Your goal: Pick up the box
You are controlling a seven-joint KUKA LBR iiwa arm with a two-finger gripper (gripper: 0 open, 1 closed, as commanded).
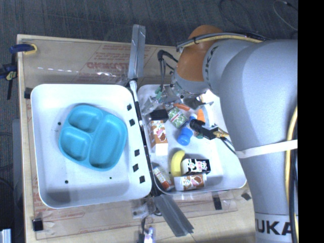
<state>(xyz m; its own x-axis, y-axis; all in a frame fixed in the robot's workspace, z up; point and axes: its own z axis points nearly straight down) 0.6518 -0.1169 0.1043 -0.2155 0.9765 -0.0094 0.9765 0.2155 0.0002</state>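
where wrist descends: box (158,133) below

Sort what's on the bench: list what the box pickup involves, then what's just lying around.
For the job:
- box with the cow print
- gripper, low over the far end of the right bin

Lying about:
- blue divided tray in the left bin
- yellow round item
- blue bottle
- brown carton

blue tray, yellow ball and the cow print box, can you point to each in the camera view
blue tray (93,138), camera view, on its middle divider.
yellow ball (177,161), camera view, on its top.
cow print box (196,165), camera view, on its upper face.
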